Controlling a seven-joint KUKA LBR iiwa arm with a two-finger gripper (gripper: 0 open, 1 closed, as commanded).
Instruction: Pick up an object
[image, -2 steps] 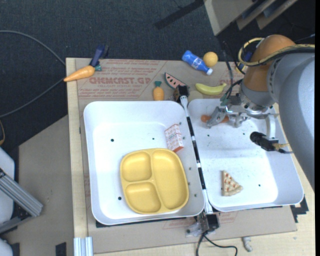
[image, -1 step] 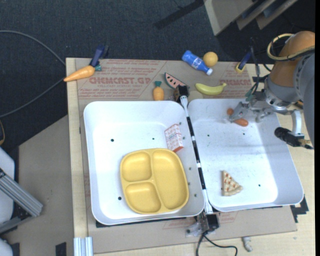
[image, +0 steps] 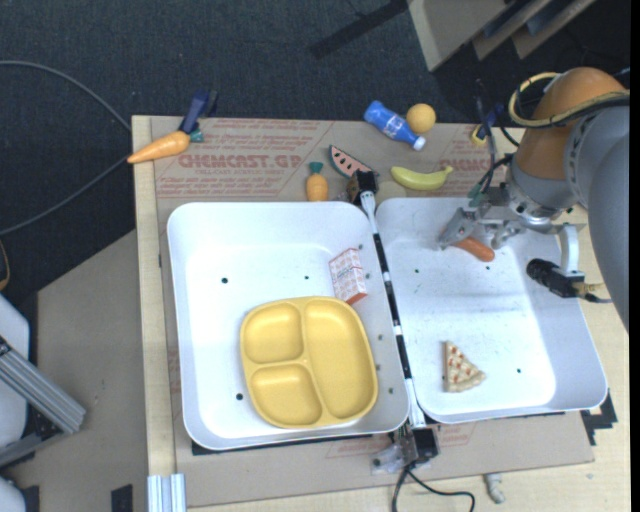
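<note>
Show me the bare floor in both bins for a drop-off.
Left bin: free strip along its far edge and left side, bordered by the yellow divided plate and small carton. Right bin: open middle between the pizza slice and the gripper. Crowded at the right bin's far edge, where the gripper sits at an orange object.

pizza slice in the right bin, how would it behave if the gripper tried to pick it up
The pizza slice lies flat on the right bin floor, so fingers may struggle to get under it. It looks like a small toy, probably light and stiff. Being flat, it would likely slide rather than roll.
</note>
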